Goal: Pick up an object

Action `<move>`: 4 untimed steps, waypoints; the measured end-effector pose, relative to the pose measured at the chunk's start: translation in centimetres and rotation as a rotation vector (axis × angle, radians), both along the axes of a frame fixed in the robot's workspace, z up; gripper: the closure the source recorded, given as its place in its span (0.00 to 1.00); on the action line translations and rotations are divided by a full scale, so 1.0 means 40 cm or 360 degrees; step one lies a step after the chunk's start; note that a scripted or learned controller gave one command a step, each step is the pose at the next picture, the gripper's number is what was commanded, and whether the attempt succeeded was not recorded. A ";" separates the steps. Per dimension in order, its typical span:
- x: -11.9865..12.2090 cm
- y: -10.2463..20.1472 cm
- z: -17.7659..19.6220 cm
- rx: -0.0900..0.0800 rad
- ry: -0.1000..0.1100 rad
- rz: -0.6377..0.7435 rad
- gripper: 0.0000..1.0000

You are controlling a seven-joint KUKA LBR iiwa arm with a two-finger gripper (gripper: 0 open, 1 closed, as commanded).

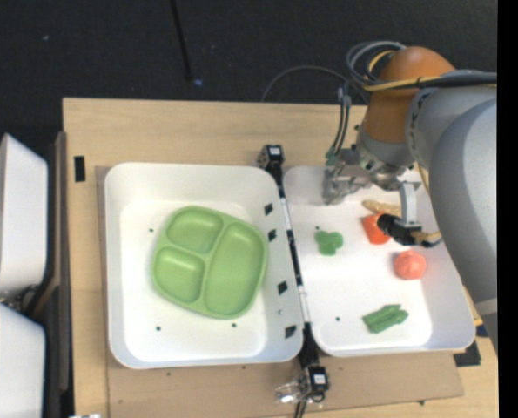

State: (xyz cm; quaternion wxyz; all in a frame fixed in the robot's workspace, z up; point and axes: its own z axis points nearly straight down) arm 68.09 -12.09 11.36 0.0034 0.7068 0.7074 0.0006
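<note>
My gripper (335, 190) hangs low over the far left corner of the right bin (350, 342), reaching in from the right. It is apart from every object, and nothing shows beneath it. A small green leafy piece (329, 243) lies just in front of it. Further right are a small orange piece (374, 230), a pale tan strip (382, 207) and a pink-red ball (409, 265). A green pod-like piece (385, 318) lies near the bin's front.
The left bin (128, 338) holds a light green divided plate (211, 261). A ridge with black clips (286, 259) separates the two bins. The grey arm (454, 172) covers the right bin's far right side.
</note>
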 end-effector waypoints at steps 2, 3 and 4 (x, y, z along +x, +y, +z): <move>-0.005 0.002 0.232 0.0005 -0.0002 -0.0002 1.00; -0.002 -0.002 0.335 0.0004 -0.0002 0.0002 1.00; -0.068 0.094 0.311 0.0005 0.0010 0.0004 1.00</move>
